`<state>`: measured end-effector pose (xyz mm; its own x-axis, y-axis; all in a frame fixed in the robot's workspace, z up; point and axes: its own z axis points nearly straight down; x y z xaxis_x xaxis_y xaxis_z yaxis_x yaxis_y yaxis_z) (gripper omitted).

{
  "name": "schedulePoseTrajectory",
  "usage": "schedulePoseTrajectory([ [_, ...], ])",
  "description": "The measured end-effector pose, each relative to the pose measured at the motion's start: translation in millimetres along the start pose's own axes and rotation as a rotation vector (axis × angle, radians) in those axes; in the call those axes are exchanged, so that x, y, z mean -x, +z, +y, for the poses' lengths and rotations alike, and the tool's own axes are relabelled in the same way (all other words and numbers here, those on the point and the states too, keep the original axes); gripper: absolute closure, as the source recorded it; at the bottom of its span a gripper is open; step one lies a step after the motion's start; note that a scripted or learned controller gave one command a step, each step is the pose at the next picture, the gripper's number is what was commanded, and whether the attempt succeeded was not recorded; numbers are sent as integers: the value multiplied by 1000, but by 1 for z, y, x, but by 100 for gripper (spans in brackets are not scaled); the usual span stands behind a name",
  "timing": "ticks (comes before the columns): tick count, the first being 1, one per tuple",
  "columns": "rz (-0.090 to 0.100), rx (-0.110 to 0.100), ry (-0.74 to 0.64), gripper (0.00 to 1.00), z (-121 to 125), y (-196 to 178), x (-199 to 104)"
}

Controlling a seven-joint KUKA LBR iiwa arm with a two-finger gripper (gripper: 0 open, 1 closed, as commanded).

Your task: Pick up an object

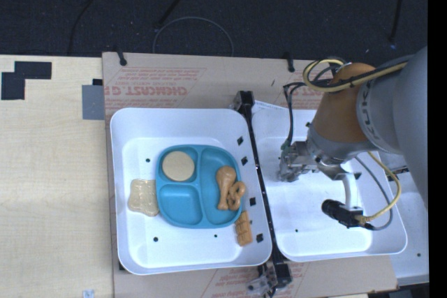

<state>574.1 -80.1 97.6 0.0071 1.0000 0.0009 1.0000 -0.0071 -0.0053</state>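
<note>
The pale wooden counter [49, 171] carries a cardboard sheet [174, 84] under two glossy white bins; dark carpet lies beyond. In the left bin [129, 248] a blue divided plate [185, 209] holds a round cracker [177, 165] and a pretzel [229, 188] (pale biscuits [143, 197] alongside). The tool [288, 171] hangs in the right bin [314, 244] — grip unreadable.

Two bins side by side on the table.
Left bin [133, 248] holds a tray [185, 209]; pincer [288, 169] over the right bin [314, 241].
</note>
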Motion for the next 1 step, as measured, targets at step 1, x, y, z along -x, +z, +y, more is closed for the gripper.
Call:
schedulePoseTrajectory([
  [1,-1,5,0,100,-4,-44,5],
])
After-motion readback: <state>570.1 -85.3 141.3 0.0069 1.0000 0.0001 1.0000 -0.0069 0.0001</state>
